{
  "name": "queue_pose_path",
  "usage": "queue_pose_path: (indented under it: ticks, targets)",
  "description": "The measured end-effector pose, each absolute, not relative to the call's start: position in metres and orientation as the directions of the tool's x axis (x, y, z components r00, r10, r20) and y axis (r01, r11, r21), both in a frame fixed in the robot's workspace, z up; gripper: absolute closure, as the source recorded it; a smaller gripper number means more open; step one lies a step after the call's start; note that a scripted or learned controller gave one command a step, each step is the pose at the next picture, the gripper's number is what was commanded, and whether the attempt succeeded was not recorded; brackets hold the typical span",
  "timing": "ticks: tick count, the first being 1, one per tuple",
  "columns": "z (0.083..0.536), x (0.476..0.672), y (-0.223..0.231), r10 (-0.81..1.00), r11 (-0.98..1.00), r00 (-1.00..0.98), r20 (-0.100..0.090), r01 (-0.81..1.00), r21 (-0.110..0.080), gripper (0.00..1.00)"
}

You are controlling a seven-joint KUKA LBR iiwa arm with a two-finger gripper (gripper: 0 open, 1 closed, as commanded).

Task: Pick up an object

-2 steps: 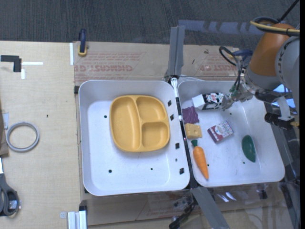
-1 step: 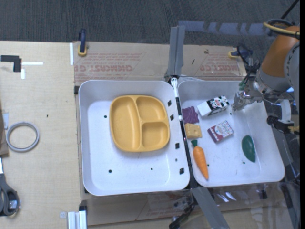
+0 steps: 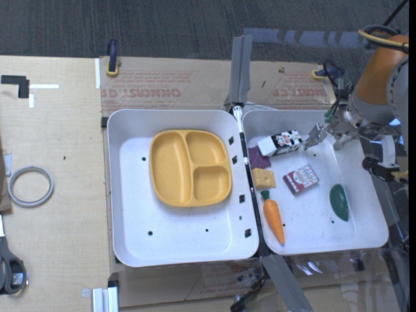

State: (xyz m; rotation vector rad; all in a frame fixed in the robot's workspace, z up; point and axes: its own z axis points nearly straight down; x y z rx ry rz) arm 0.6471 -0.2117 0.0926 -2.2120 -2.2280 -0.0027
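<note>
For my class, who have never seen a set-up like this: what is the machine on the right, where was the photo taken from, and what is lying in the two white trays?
One camera looks down on a bench at a slant. The grey and orange machine is a robot arm reaching in from the right; its claw hangs over the right bin, and nothing can be seen held in it. The left bin holds a yellow divided plate. The right bin holds a carrot, a green object, a small red packet, a black-and-white toy, a purple piece and a tan square.
</note>
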Motion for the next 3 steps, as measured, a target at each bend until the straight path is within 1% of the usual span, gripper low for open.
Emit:
queue_pose_path:
  ticks: [1,2,3]
  targets:
    - [0.125,0.660,-0.174,0.995,0.097,-0.097,-0.004,0.995,0.002,0.00]
    - [0.091,0.608,-0.102,0.991,-0.134,0.134,-0.001,0.991,-0.003,0.00]
    - [0.144,0.570,-0.151,1.000,0.016,-0.016,-0.001,1.000,-0.002,0.00]
